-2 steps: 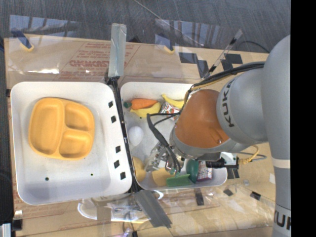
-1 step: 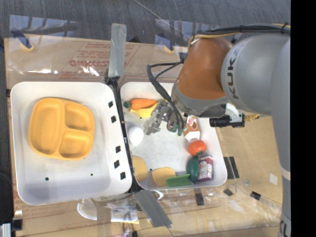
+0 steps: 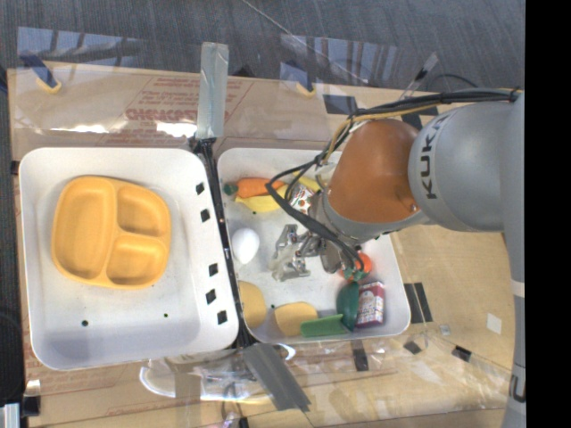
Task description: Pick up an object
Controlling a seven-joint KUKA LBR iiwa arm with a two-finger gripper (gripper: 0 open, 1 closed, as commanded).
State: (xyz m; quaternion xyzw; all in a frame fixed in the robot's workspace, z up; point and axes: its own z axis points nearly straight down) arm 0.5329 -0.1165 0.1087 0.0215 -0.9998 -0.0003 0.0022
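My gripper (image 3: 287,259) hangs low over the middle of the right bin (image 3: 385,275), its metal fingers pointing down and left, with nothing visible between them. A white egg-shaped object (image 3: 244,243) lies just to its left. Behind it lie a carrot (image 3: 252,186) and a yellow banana-like piece (image 3: 259,204). At the bin's front lie a yellow round piece (image 3: 295,316), a tan disc (image 3: 252,303), a green bar (image 3: 323,326) and a green-topped dark red packet (image 3: 368,303). The arm's orange band (image 3: 375,172) hides the bin's right rear part.
The left bin (image 3: 116,337) holds a yellow divided tray (image 3: 111,232). A taped divider with black clips (image 3: 217,239) runs between the bins. Cables (image 3: 410,105) trail from the arm over the back edge.
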